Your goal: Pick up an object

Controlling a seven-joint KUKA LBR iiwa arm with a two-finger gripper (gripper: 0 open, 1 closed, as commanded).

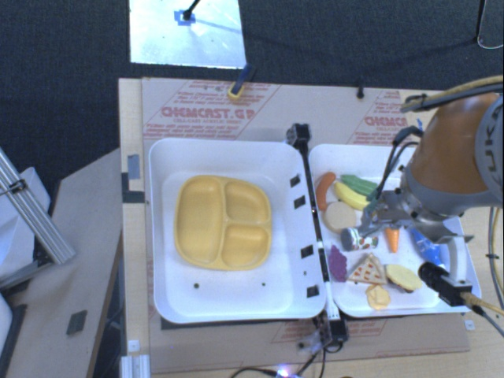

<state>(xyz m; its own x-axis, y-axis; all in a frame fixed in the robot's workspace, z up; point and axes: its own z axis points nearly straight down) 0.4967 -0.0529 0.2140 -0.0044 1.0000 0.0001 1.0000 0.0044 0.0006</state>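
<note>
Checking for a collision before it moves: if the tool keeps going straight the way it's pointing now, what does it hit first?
The tool points down and toward the left, over the right bin. Going on, it would likely meet the pale round piece or the bin floor beside it first; the purple grapes lie just past. Depth is unclear from this slant.

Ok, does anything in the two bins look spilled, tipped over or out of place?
Nothing stands out. The yellow divided plate lies flat in the left bin; the toy food sits inside the right bin by the gripper.

We look down at a slant from above the bench [197,105], seeing both white bins [236,152] whole, from moderately far.
</note>
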